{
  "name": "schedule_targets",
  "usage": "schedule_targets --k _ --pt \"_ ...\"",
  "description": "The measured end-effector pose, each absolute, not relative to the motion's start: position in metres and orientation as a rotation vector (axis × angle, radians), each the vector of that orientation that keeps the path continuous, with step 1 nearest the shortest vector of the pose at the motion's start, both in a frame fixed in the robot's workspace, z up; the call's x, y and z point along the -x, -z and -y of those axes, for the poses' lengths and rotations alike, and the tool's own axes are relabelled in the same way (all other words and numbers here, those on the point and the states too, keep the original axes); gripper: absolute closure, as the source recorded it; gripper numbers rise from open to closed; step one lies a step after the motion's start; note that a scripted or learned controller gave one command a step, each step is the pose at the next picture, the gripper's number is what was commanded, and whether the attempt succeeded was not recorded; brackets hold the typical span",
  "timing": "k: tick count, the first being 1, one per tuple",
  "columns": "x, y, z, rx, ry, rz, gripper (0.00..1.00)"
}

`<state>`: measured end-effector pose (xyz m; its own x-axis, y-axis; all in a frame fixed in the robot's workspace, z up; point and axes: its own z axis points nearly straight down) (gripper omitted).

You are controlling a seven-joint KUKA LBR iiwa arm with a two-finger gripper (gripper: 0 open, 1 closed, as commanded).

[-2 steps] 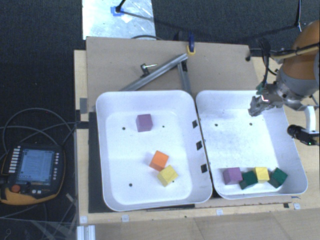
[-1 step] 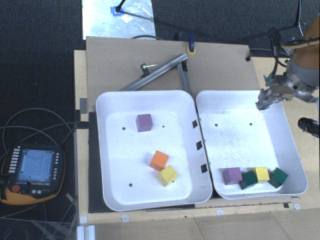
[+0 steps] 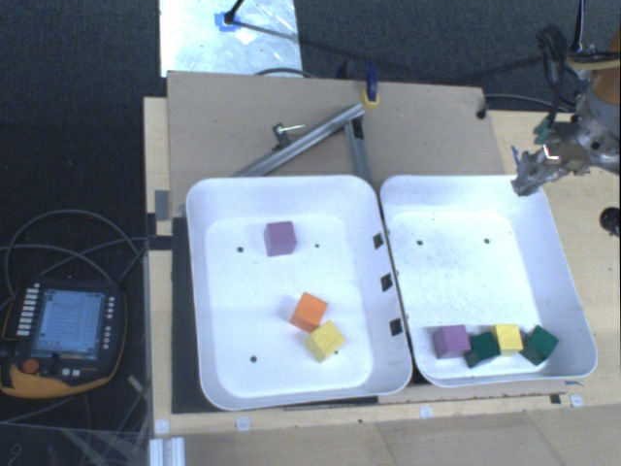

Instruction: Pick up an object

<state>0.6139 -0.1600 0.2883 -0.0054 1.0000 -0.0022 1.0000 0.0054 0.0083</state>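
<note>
Green cube (image 3: 540, 342) well below claw (image 3: 531, 176)

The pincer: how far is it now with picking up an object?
Nothing is picked up yet. The pincer hangs over the far right corner of the right bin, with no block between its fingers. The purple block and the other blocks lie untouched. Approach, grasp and lift are left.
</note>
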Motion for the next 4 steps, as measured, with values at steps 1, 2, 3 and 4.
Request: schedule_targets --k 1,2,3,4 --pt "-0.599 -0.28 0.11 -2.212 -0.001 -2.232 1.0" --pt "-0.587 -0.265 0.059 -2.212 -0.001 -2.234 1.0" --pt "-0.584 -0.246 0.012 -2.212 -0.001 -2.233 1.0" --pt "-0.587 -0.233 -0.035 -2.212 -0.001 -2.234 1.0"
